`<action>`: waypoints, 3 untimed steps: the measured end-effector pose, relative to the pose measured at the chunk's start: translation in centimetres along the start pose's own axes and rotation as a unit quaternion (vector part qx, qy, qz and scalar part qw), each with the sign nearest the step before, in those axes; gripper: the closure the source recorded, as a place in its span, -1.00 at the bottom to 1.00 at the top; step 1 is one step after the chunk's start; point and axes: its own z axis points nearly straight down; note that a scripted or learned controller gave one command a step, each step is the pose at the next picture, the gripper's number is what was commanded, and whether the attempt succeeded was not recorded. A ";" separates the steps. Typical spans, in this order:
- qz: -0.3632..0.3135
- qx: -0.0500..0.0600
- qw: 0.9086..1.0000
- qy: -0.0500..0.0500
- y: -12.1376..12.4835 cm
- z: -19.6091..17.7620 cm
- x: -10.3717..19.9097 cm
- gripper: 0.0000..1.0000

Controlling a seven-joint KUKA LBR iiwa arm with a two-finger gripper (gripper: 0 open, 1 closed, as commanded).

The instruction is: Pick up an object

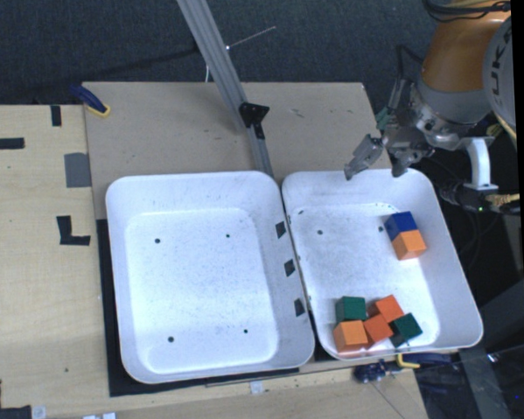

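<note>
Above the right bin's (437,212) far rim hangs the open, empty claw (380,160).

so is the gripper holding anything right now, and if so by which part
Nothing is held. The two-finger gripper hangs open over the far rim of the right white bin, with no block between its fingers; the small coloured blocks lie in that bin.

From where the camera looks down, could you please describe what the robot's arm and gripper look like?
The arm is bulky and rounded, with a broad orange band above a grey wrist. Dark cables loop around its upper part. The gripper is a small grey metal assembly ending in two short fingers, with a white curved piece beside the wrist.
</note>
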 end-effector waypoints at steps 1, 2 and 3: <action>0.000 0.000 1.000 0.000 0.0 0.0 0.0 -1.00; 0.000 0.003 1.000 -0.001 0.7 6.1 -0.2 -1.00; 0.000 0.002 1.000 -0.001 0.0 10.7 0.1 -1.00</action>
